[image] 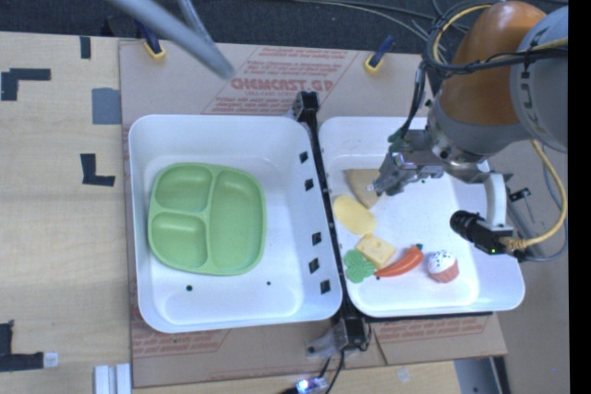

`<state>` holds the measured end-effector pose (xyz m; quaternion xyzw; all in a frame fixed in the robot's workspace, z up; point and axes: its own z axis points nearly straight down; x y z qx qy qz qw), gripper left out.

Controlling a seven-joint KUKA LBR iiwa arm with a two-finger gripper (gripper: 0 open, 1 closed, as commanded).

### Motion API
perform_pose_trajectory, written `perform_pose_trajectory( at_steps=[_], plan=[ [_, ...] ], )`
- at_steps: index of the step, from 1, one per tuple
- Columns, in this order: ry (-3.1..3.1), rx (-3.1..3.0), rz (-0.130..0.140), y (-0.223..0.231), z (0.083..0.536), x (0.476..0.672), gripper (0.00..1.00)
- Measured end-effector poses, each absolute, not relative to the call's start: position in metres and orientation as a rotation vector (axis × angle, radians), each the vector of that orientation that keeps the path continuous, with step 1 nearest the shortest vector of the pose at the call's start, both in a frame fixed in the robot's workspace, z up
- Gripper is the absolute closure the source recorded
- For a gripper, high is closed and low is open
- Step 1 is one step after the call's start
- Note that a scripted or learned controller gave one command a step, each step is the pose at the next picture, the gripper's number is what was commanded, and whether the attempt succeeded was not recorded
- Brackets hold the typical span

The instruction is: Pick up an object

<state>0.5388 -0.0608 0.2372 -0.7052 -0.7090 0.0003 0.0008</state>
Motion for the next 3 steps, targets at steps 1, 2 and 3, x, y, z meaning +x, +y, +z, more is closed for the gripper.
perform_pose_trajectory(
  at_steps=[1,2,3],
  plan=[
    [-2.227,-2.213,0.001,-0.007,0.223,0.535,1.0],
    [-2.227,-2.212,0.002,0.052,0.221,0.524,1.0],
    [-2.227,-2.212,0.002,0.103,0.213,0.53,1.0]
  ],
)
